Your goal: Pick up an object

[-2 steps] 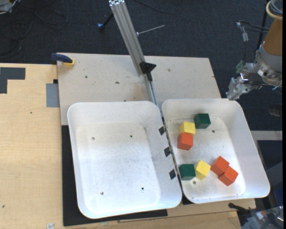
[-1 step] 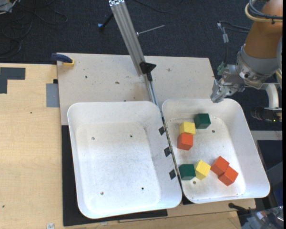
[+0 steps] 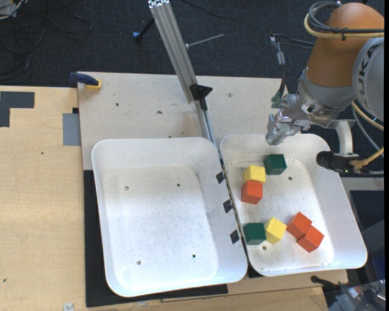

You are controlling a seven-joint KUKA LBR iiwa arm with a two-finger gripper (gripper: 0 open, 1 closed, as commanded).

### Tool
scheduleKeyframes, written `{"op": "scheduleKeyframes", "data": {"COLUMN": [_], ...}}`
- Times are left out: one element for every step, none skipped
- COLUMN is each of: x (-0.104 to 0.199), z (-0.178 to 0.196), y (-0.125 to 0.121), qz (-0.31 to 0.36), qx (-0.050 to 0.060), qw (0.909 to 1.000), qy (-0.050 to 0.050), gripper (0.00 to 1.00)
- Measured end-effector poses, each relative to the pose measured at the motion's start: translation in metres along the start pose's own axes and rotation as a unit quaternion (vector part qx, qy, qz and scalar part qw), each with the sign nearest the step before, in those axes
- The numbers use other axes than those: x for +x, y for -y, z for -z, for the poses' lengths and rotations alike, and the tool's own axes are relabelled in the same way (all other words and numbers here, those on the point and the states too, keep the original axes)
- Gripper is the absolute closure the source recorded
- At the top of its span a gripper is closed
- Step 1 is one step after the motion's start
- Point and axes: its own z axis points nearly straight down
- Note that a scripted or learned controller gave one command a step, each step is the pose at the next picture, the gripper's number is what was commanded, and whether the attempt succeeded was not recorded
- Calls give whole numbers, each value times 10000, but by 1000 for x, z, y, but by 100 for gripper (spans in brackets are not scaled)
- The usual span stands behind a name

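Matte cubes, green (image 3: 275, 164), yellow (image 3: 254, 173) and red (image 3: 251, 192), lie in the smooth white bin (image 3: 340, 206); the metal gripper (image 3: 279, 133) hangs above, its finger state unclear.

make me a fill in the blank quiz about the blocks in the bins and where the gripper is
1. All the blocks lie in the ____ bin as the camera sees it.
2. The block nearest the gripper is ____ in colour.
3. The upper yellow block touches a ____ block just below it.
4. The two red blocks sit at the right end of the lower row, touching ____.

Missing words: right; green; red; each other
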Motion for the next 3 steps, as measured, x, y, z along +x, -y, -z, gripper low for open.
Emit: {"op": "scheduleKeyframes", "data": {"x": [40, 82, 133], "z": [-3, -9, -4], "y": [15, 24, 41], "qz": [0, 0, 9], "qx": [1, 2, 1], "qw": [10000, 10000, 10000], "qy": [2, 3, 1], "gripper": [100, 100, 100]}}
